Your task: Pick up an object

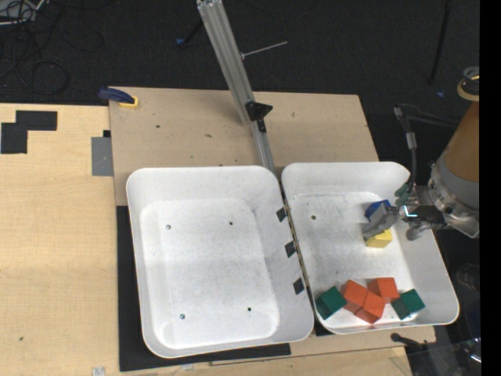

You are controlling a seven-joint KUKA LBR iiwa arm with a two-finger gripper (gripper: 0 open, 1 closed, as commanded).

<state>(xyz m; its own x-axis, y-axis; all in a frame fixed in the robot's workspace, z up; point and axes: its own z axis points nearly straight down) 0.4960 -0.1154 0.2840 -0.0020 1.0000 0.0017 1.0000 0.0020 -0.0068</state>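
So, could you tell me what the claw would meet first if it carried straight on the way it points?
Probably the yellow block, just ahead of the claw; depth is unclear.

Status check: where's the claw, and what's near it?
Claw low in right bin, over blue block and yellow block. Grip unconfirmed. Nothing blocking.

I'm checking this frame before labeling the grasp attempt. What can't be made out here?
- Gripper: in the camera view its fingers blur into the blue block and yellow block, so open, shut or holding cannot be told.
- Blue block: partly covered by the gripper, so its shape is unclear.
- Arm: cut off by the right edge.
- Orange blocks: packed together, so their count is uncertain.
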